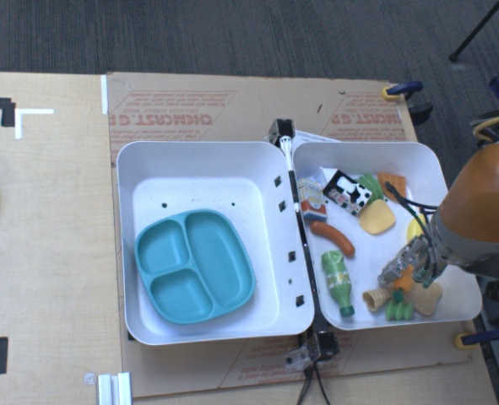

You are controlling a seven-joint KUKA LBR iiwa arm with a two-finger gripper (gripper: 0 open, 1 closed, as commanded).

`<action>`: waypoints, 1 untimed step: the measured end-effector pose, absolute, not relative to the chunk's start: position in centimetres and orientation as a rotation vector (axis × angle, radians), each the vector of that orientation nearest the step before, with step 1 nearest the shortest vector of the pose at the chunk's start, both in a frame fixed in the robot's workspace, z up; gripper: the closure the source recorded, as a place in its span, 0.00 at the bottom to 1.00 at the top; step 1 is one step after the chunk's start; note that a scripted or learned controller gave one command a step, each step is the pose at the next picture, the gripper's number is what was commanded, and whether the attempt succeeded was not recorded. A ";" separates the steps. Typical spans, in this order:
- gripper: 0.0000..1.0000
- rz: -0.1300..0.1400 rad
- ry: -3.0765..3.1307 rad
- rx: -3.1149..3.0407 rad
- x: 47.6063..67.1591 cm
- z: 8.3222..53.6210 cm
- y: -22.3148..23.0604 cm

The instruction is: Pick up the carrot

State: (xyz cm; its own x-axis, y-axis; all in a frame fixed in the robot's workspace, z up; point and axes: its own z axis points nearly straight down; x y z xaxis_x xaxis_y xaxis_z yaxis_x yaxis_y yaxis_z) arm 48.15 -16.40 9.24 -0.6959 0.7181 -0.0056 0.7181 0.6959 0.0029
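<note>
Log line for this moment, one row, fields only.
task: pick up carrot | gripper: low in right bin, over carrot | grasp: unconfirmed | left bin: teal tray

Red words are showing on the brown cardboard sheet (232,108) lying under the two white bins. They are sitting upside down along the far edge of the cardboard, once behind each bin, and they seem to be reading "CHEMCAST GP". More red print is peeking out at the near edge of the cardboard, but it is too small to read. The little packet (311,194) in the right bin (439,175) is showing print too blurry to read.
</note>
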 end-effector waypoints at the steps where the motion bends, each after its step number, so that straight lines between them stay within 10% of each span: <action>1: 1.00 0.001 2.892 1.217 48.0 16.0 -10.2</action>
State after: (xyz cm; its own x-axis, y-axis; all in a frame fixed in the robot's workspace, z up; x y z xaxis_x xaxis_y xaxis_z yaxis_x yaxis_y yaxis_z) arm 47.96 -10.21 15.97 -0.6990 0.7151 -0.0038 0.7151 0.6990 0.0021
